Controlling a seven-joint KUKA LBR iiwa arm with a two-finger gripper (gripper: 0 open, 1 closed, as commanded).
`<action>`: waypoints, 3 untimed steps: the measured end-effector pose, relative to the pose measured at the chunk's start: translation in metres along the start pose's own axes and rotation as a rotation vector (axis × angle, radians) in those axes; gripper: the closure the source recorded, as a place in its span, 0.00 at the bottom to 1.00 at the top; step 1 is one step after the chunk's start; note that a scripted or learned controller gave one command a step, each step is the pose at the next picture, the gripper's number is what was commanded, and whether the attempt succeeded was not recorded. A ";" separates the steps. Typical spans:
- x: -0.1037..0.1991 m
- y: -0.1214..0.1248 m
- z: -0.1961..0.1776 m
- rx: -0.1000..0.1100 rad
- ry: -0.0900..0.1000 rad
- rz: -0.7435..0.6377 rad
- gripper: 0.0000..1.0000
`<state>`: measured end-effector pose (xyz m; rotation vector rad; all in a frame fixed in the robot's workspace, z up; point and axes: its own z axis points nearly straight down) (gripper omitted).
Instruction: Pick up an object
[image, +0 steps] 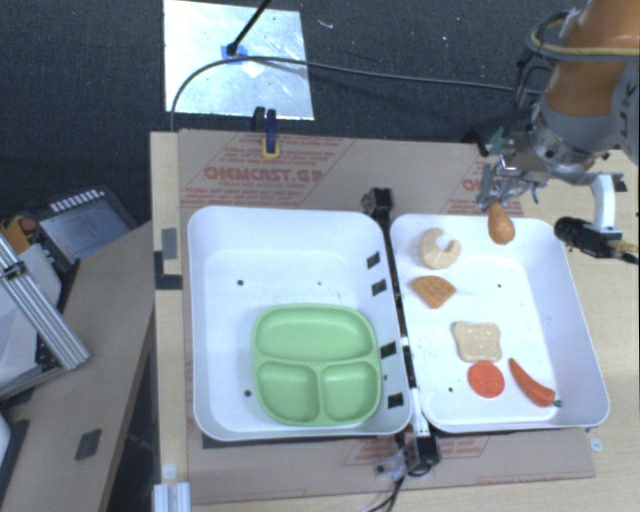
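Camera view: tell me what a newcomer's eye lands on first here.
The green divided plate in the left bin stands out most. Next comes the scatter of toy food in the right bin: a red tomato slice, an orange-red chili pepper and a toast slice. At the upper right, the pincer hangs just above a small brown-orange piece.

Arm (590, 70) cut off by top and right edges, fingers (497, 190) too small and blurred to read against the orange-brown piece (501, 225) below them, far-left grey device (75, 230) and metal rail (35, 310) cropped by left edge.
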<state>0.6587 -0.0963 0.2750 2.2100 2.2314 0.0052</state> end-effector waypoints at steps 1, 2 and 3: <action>0.057 -0.002 0.019 0.002 0.000 0.000 1.00; 0.112 0.003 0.017 0.000 0.000 0.000 1.00; 0.171 0.009 0.033 0.001 0.000 -0.001 1.00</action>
